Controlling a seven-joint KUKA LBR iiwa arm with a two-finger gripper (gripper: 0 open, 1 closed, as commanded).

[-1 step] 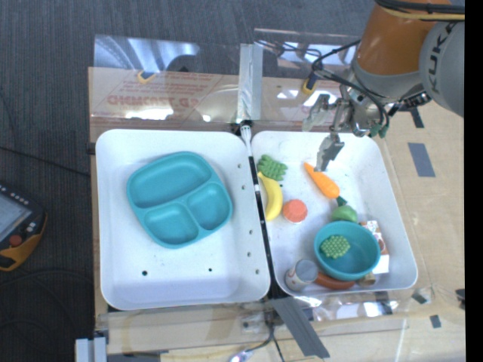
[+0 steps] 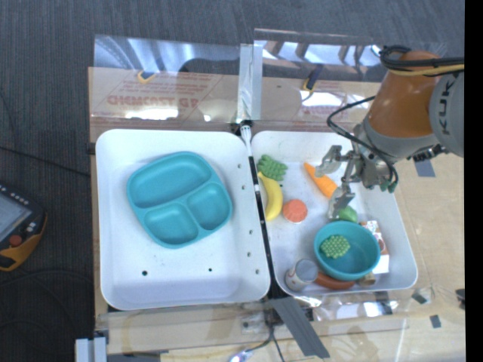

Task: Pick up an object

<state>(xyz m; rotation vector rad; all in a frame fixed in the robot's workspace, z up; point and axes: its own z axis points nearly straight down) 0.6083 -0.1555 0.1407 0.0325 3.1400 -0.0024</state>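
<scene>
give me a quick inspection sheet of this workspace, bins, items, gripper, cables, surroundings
surface: left bin and right bin, white, side by side
job's things: right bin holds banana, carrot, green leafy piece, orange round piece, teal bowl with green bits inside
clutter: teal divided plate in left bin
grippers: gripper open over right bin, holding nothing
cables: black cable at wrist
surroundings: dark carpet, handheld device at left

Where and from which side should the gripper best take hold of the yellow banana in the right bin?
Probably at the middle of the yellow banana, coming from straight above. It lies flat along the bin's left wall, so the fingers should close across its narrow width, clear of the green leafy toy.
</scene>
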